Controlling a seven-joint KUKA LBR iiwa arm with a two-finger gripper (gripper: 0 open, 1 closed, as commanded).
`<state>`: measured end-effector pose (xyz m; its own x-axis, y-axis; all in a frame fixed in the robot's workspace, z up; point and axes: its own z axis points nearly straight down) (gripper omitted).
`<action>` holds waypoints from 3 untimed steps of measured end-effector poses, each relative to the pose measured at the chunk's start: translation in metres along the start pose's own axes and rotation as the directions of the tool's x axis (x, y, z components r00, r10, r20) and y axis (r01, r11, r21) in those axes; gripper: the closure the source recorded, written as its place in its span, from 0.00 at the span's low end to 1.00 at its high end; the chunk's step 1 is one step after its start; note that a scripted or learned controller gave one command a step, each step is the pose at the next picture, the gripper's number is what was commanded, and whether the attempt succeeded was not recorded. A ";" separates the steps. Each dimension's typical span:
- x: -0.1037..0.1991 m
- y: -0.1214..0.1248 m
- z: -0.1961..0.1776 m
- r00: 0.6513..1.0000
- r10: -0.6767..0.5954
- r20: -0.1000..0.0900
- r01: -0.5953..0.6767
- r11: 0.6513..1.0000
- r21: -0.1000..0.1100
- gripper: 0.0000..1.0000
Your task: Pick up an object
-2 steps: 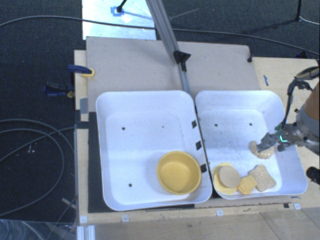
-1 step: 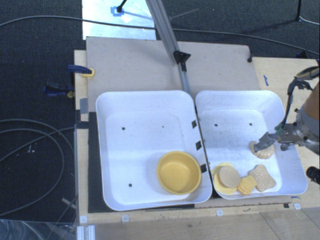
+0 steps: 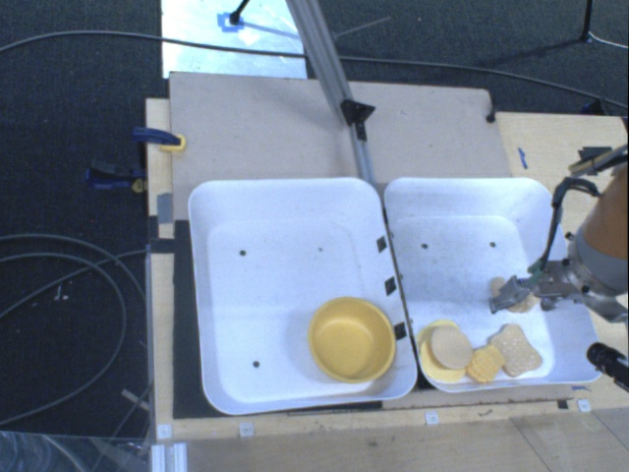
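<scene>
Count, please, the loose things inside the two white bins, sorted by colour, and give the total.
Yellow: 3, namely the bowl in the left bin, and the flat dish and waffle-patterned cracker in the right bin.
Tan or beige: 2, namely the round disc and the toast-shaped piece.
Total: 5

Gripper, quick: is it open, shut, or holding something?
Gripper: over the right bin, above the toy food; whether it is open or shut cannot be told.

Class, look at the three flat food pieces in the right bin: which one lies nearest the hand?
The pale bread-like piece, rightmost of the three, just below the hand.
</scene>
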<state>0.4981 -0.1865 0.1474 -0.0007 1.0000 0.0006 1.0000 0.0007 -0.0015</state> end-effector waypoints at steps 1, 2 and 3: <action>0.000 0.000 0.052 1.000 0.000 0.000 0.000 1.000 0.000 0.00; 0.000 0.001 0.039 1.000 0.002 0.002 -0.002 1.000 -0.005 1.00; -0.004 0.002 -0.025 1.000 -0.004 0.004 0.004 1.000 -0.009 1.00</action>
<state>0.5004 -0.1902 0.1724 -0.0044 1.0000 -0.0030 1.0000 0.0044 0.0078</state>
